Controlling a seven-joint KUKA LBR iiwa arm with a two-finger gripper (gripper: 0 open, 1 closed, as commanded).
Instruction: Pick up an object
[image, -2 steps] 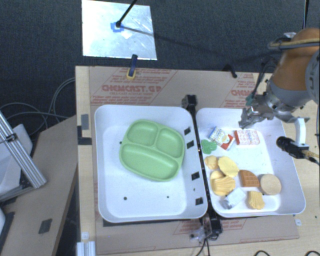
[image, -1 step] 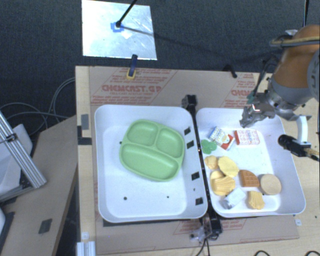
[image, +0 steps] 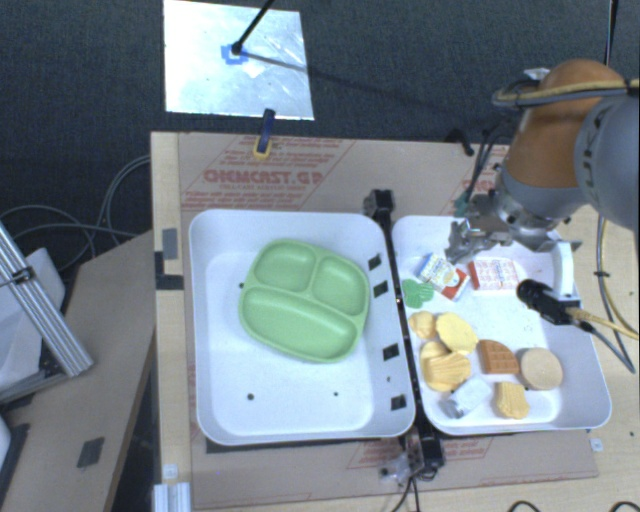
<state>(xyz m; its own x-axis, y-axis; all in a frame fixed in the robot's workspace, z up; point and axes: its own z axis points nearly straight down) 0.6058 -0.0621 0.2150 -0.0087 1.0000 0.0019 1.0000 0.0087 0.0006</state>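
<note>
My gripper (image: 462, 244) hangs over the far part of the right bin (image: 590, 395), just above a small blue-and-white packet (image: 436, 269) and a red piece (image: 458, 285). A white box with red print (image: 493, 274) lies right beside it. Nothing shows between the fingers. Nearer the front of that bin lie several yellow food pieces (image: 447, 349), a brown waffle-like square (image: 495, 356), a tan round cookie (image: 541, 368), a small green piece (image: 417, 294) and a grey-white scrap (image: 462, 401).
The left bin (image: 215, 380) holds a green divided plate (image: 304, 299). A black divider with clips (image: 392, 310) runs between the bins. The arm's grey and orange body (image: 560, 130) looms over the right bin's far corner.
</note>
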